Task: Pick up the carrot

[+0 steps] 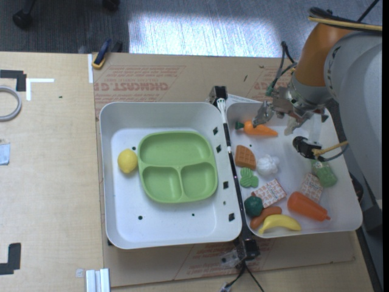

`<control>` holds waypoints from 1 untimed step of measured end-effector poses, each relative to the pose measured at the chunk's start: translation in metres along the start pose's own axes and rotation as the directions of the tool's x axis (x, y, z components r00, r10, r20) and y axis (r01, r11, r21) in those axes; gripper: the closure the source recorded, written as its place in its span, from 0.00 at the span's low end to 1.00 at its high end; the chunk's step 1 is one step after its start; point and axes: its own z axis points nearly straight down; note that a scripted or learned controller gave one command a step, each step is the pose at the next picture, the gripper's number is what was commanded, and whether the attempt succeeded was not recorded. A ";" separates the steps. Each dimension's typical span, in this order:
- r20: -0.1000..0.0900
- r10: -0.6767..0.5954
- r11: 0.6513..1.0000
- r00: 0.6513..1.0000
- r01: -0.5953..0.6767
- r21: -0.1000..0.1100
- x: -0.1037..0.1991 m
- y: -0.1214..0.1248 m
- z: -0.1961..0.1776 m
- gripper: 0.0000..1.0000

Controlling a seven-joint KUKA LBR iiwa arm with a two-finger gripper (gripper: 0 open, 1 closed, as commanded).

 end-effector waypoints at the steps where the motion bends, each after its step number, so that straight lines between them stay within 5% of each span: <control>1: 0.002 0.143 0.990 0.990 -0.143 0.009 0.009 -0.024 0.031 0.00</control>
